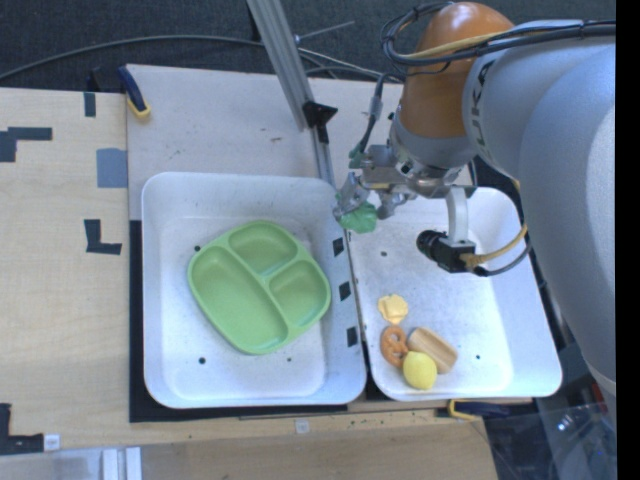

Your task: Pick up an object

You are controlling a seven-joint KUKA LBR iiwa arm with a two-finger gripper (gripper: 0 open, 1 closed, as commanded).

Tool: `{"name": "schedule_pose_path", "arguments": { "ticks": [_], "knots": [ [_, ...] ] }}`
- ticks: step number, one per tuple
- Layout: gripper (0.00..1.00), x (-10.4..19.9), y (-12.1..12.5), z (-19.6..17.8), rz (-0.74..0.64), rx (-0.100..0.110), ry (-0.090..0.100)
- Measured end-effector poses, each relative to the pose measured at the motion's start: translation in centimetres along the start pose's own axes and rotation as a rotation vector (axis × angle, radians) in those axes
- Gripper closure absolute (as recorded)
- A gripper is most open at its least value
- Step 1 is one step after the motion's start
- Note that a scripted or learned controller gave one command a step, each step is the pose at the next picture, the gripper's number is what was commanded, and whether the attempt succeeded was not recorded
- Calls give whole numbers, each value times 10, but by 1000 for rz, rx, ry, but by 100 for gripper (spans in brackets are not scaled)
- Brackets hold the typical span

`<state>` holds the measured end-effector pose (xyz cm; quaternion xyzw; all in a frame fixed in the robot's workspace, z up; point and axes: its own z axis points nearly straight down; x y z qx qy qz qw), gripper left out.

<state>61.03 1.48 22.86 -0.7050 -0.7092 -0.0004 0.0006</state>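
Above the divider between the two bins, the gripper (362, 204) appears to have its jaws clamped on a small green object (360, 219), though the view is cramped. Lifting seems in hand; next, raise it clear of the divider.

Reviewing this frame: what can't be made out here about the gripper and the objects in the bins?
- Gripper: the wrist covers it in the camera view, so its state is unreadable.
- Small green object at the gripper: partly hidden; held or merely touched, cannot tell; identity unclear.
- Toy food cluster in the right bin: too small to identify.
- Right bin's far corner: hidden by the arm.
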Motion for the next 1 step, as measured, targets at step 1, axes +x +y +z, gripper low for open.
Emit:
{"name": "schedule_pose_path", "arguments": {
  "ticks": [1],
  "knots": [
    [100,44,22,-8,0,-1,0]
  ]
}}
